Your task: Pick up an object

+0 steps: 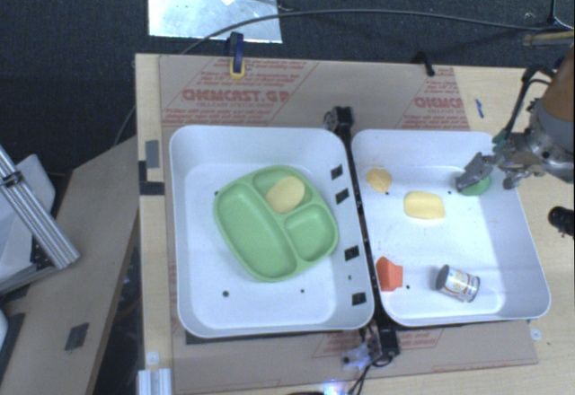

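Observation:
The right bin (521, 250) holds a small yellow lump (379, 179), a larger yellow block (424, 205), an orange-red piece (389, 274), a small tin can (457, 283) lying on its side, and a green object (476, 186) near the far right wall. My gripper (490, 179) hangs low over that far right corner, open, its fingers spread. The left finger (469, 176) sits right over the green object and hides part of it. I see nothing held between the fingers.
The left bin (198, 205) holds a green sectioned plate (260, 241) with a yellow object (287, 194) in its upper compartment. A black divider with clips (352, 205) runs between the bins. An aluminium rail (36, 214) stands at the far left.

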Robot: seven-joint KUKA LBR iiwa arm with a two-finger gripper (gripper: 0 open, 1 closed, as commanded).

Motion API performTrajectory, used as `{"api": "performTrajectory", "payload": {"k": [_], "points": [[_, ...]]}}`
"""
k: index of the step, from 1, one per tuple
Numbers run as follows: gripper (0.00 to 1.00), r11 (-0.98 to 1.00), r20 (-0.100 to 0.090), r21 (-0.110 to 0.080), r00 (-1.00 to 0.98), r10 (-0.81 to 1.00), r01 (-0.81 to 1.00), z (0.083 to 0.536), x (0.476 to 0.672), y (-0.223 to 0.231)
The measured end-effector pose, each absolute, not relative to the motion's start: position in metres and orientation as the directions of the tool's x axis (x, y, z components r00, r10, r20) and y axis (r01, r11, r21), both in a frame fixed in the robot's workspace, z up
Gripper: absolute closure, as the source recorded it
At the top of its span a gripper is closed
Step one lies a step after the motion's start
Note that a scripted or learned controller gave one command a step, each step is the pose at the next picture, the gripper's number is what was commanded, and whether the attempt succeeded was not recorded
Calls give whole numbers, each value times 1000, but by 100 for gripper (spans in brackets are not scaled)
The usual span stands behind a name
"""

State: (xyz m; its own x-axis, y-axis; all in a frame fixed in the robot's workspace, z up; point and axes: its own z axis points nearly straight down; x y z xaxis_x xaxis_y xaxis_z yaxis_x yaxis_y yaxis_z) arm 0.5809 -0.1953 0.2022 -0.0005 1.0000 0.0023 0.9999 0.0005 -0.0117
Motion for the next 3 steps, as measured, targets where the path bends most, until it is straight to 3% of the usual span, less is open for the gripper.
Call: {"api": "performTrajectory", "payload": {"k": [1,3], "points": [[0,4,0,1,-4,1000,1000,210,584,-195],[0,2,0,-1,-2,1000,1000,125,590,-196]]}}
